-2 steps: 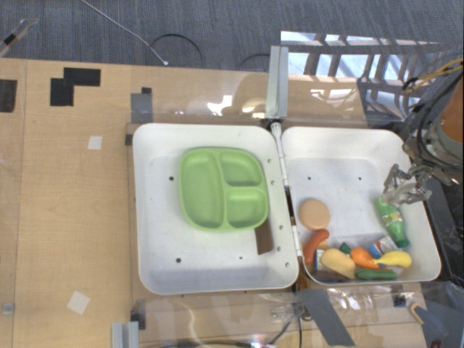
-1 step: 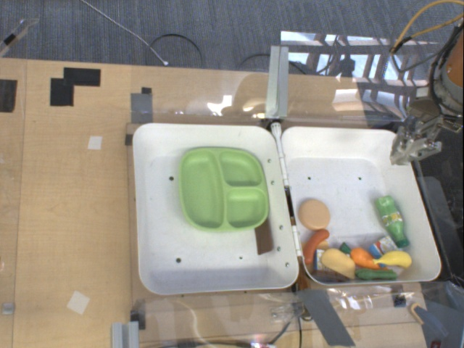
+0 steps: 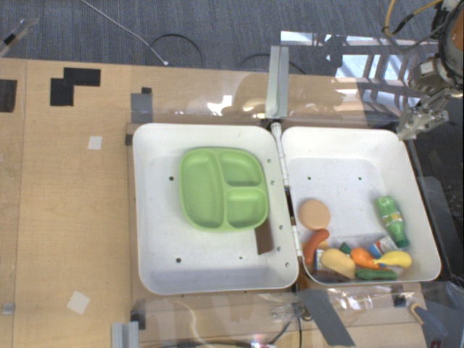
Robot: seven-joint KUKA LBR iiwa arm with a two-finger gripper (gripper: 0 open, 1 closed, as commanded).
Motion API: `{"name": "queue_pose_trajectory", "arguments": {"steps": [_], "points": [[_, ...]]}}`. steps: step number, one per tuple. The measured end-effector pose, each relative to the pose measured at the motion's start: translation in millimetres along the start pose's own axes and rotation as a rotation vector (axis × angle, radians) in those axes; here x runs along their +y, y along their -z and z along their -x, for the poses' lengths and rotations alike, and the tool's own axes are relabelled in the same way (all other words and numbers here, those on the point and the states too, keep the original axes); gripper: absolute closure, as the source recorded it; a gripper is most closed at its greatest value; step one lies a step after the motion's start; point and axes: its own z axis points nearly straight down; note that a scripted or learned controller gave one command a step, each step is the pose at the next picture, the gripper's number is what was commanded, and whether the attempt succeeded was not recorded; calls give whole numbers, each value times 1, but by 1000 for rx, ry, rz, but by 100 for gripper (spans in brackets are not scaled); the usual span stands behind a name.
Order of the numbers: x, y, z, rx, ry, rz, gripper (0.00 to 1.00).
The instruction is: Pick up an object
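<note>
The right bin (image 3: 341,158) holds several toy foods along its near side. Among them are a tan round disc (image 3: 314,214), a green bottle (image 3: 390,220), a red-orange piece (image 3: 315,242), a yellow lump (image 3: 338,262), an orange carrot (image 3: 362,257) and a yellow banana (image 3: 396,259). My gripper (image 3: 420,119) hangs over the far right corner of this bin, well away from the foods, and I see nothing in it.
The left bin (image 3: 156,194) holds a green divided plate (image 3: 222,188) and a small brown block (image 3: 264,240) near the wall between the bins. A metal post (image 3: 275,82) rises behind that wall. Cables and framing crowd the top right.
</note>
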Motion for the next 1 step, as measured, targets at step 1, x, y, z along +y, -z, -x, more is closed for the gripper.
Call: {"name": "queue_pose_trajectory", "arguments": {"steps": [1], "points": [[2, -55, 1, -3, 351, 8, 100]]}}
